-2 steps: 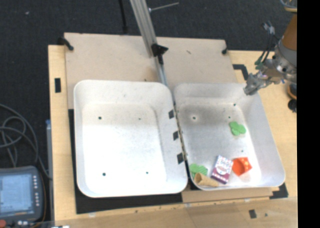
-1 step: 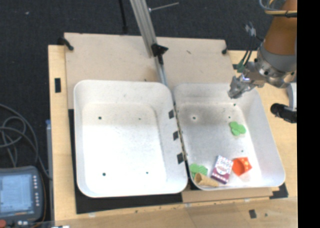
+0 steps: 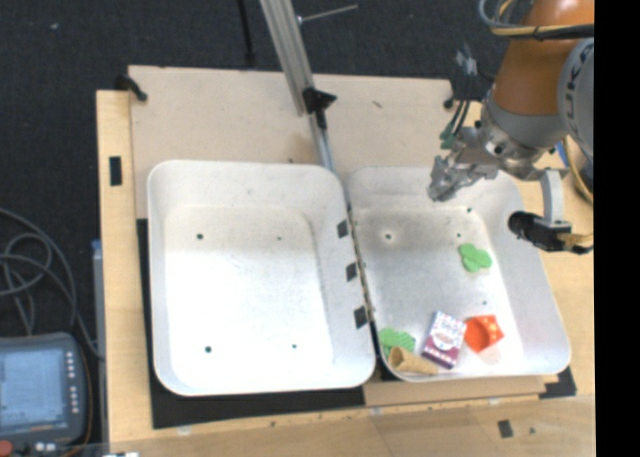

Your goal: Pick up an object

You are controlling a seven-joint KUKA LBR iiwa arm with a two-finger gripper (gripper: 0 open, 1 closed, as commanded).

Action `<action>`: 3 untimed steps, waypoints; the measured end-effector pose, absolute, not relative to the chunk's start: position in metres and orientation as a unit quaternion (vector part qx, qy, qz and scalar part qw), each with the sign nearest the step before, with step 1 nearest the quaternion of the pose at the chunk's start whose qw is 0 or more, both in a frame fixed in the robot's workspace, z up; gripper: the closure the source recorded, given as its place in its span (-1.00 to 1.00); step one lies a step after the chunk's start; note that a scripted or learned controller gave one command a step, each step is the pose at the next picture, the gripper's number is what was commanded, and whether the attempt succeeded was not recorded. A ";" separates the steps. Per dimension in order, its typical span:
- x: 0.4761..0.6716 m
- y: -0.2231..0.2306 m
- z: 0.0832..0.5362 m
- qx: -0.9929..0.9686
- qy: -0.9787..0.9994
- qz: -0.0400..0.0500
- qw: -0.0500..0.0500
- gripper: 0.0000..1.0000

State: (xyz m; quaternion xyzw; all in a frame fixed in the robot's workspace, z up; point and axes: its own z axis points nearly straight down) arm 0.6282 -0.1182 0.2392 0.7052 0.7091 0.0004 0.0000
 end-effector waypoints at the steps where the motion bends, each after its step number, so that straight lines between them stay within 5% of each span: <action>1: 0.609 -0.067 0.232 0.705 0.709 0.000 0.000 1.00; 3: 0.586 0.041 0.232 0.705 0.709 0.000 -0.001 1.00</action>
